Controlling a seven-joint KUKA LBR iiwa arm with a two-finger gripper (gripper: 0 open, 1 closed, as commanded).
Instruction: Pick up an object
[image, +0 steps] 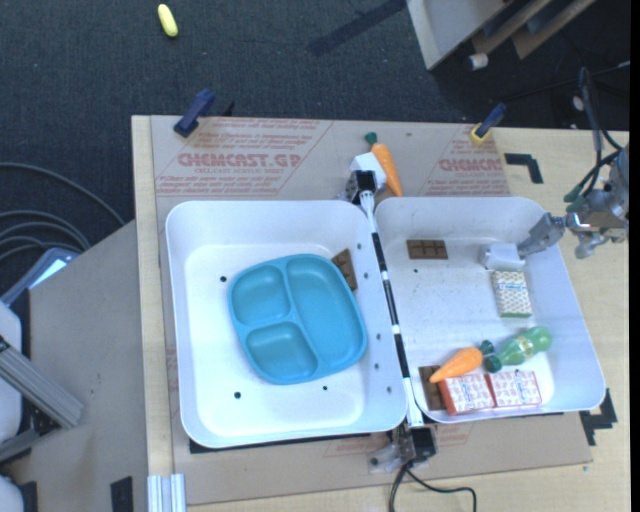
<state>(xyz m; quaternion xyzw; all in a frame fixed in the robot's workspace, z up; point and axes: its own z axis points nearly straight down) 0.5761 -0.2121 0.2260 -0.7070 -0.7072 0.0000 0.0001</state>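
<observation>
My gripper reaches in from the right edge and hangs over the back right part of the right bin. Its tip is just behind a small white and green carton. A brown chocolate bar lies to the left of the gripper at the back of the bin. Near the front lie an orange carrot, a green bottle and two red and white boxes. I see nothing held in the gripper.
The left bin holds a blue divided plate, with a brown piece at its back right corner. A second carrot lies on the bench behind the bins. Blue clamps sit on the board's far edge.
</observation>
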